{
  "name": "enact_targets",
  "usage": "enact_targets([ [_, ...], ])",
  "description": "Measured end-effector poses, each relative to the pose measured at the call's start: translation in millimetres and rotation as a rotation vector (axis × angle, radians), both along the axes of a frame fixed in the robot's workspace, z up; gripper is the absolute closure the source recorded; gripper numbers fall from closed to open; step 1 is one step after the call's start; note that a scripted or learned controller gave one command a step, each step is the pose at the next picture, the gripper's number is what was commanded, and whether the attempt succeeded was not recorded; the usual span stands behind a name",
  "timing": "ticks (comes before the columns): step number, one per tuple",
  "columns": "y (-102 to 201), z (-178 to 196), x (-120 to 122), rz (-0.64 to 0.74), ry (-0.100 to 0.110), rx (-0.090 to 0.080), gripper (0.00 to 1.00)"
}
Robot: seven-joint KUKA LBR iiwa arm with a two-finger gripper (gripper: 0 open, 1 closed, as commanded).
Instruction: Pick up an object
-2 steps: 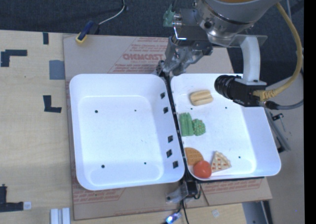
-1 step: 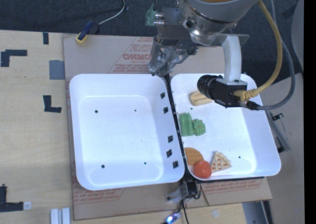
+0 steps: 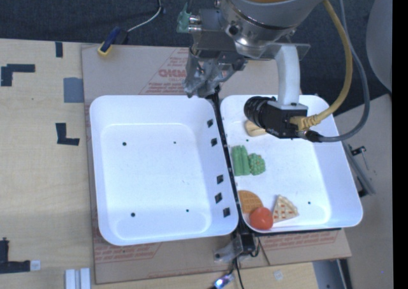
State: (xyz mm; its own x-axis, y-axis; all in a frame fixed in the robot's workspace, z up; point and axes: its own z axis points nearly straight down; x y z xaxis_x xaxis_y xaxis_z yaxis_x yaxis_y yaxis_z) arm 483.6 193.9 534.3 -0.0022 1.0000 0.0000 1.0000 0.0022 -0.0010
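So far nothing looks picked: the hand (image 3: 203, 85) hangs at the far end of the divider between the two bins, and I cannot tell how it is set. The green toy (image 3: 247, 161), tomato (image 3: 260, 218), cracker (image 3: 285, 208) and cookie (image 3: 248, 200) lie in the right bin (image 3: 331, 173). By my reckoning the whole pick is left.

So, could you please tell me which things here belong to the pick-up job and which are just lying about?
Job:
gripper
green toy
red ball
orange round piece
wedge piece
tan piece
right bin

Lying about:
left bin
cardboard sheet
yellow-and-blue clip
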Motion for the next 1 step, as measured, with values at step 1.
enact_targets([
  [1,-59.8,0.6,0.2,-0.006,0.000,-0.001,1.00],
])
